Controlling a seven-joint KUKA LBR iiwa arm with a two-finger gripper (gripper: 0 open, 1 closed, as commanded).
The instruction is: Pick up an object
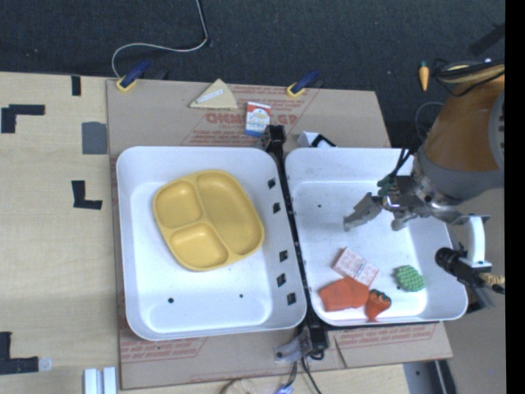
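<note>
While the arm reaches in from the right, the scene reads thus:
Claw (380, 211): fingers spread wide, holding nothing, over the right bin (328, 171), centre right of frame.
Objects: pink card (354, 264), orange cloth (343, 295), green ball (409, 278), lower right, apart from the claw.
Left bin (139, 245): yellow divided plate (207, 218).

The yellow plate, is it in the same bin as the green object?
No, the yellow plate lies in the left bin, and the green object lies in the right bin.
</note>
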